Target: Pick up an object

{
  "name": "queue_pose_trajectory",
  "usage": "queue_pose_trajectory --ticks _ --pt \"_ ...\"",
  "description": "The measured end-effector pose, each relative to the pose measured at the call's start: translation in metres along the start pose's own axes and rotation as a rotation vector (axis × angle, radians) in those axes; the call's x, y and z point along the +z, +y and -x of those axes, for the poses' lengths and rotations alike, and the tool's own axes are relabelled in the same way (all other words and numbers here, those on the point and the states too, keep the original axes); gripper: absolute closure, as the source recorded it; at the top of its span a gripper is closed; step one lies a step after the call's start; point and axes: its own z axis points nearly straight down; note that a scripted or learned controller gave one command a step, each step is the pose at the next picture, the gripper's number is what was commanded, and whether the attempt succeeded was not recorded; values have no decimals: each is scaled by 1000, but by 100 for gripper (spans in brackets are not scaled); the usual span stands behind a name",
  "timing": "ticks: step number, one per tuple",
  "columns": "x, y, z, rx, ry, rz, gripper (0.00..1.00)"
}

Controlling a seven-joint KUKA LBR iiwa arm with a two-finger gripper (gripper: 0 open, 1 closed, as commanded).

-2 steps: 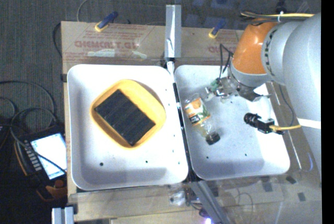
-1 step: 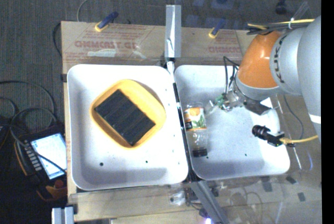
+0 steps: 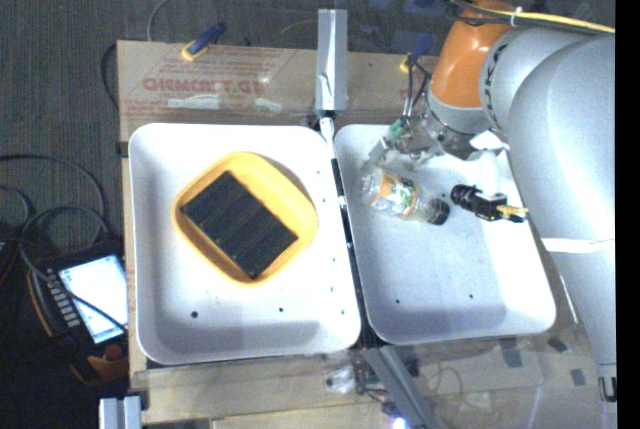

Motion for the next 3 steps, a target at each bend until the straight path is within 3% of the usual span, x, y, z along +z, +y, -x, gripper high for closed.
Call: queue_pose_trajectory --ticks 1,2,3 --pt "-2 -65 -16 -122 3 4 0" --pt "-3 -116 -10 -141 1 7 0" --pt "-3 -152 0 -98 0 11 0"
